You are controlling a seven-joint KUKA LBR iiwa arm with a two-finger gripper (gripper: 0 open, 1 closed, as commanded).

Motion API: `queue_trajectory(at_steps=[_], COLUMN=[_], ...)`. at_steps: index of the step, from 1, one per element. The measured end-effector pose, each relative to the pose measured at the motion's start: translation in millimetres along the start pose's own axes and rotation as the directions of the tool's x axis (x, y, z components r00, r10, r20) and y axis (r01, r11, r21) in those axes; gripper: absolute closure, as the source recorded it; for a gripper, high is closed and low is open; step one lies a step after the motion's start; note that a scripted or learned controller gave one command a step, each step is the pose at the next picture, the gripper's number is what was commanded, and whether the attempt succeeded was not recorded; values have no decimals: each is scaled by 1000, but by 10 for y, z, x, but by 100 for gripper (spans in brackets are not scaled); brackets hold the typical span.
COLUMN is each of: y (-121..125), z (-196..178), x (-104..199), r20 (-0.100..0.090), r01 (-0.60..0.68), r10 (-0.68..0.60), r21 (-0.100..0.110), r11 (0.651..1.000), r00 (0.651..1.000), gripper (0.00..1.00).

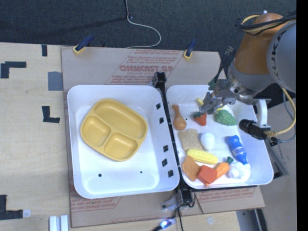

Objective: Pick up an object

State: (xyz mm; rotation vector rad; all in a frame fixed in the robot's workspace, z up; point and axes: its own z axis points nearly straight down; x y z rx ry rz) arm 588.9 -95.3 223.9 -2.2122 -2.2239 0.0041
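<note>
From above, slanted: two white bins side by side, left bin [77, 129] holding a yellow divided plate [113, 129]. In the right bin [262, 150]: a drumstick [178, 118], bread slice [189, 139], white egg [207, 140], corn cob [202, 155], carrot [222, 169], blue bottle [236, 149], green leafy piece [224, 116]. Crowded all around, little free floor. Reaching in from the right, grey arm with orange band, bent low over the bin's upper part. Gripper [204, 110] just above a small red piece [200, 119], touching or nearly; cannot tell whether open or closed.
</note>
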Motion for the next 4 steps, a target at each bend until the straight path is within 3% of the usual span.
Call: queue_trajectory(at_steps=[2, 3, 4], y=[-389, -410, -418], z=[-59, -70, 130], x=[1038, 1514, 1425], r20=[-1, 1, 4], r01=[2, 2, -4], r10=[-2, -2, 4], r21=[1, 0, 2], r11=[1000, 1000, 1000], r00=[1000, 1000, 1000], gripper=[100, 100, 100])
